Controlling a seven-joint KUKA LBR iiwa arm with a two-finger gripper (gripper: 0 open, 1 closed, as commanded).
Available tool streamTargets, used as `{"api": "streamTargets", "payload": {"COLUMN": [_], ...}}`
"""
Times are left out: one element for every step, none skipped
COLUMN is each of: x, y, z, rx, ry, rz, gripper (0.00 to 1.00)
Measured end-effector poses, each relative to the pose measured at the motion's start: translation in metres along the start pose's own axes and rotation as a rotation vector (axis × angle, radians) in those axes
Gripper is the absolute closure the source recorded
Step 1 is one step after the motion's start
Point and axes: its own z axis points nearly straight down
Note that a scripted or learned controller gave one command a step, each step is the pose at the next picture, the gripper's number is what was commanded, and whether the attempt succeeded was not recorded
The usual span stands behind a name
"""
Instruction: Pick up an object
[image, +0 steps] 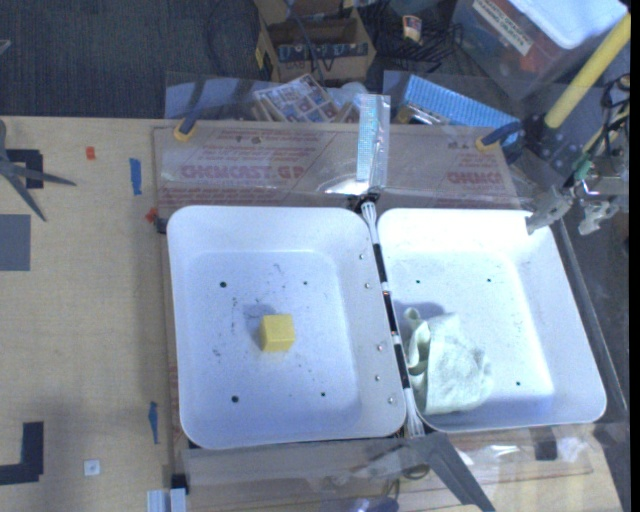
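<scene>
Item: small yellow foam-like cube (277, 333), lying near the middle of the left shallow white bin (200, 240), judged light, slightly soft and unbreakable, best pinched across two opposite flat sides; state of the fingers cannot be told.

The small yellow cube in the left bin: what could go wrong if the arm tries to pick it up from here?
1. The small yellow cube is a small target, so a slightly off descent could nudge it aside, not grip it.
2. It lies in the left white bin, while the gripper sits beyond the right white bin; the reach crosses the divider.
3. The crumpled white cloth blends with its bin and could be misjudged.
</scene>
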Motion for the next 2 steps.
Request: {"api": "streamTargets", "payload": {"x": [0.061,0.070], "y": [0.015,0.048], "z": [0.135,0.176], "rx": [0.001,-0.003], "ry": [0.001,-0.001], "rz": [0.085,-0.016], "gripper": [0.00,0.00]}}
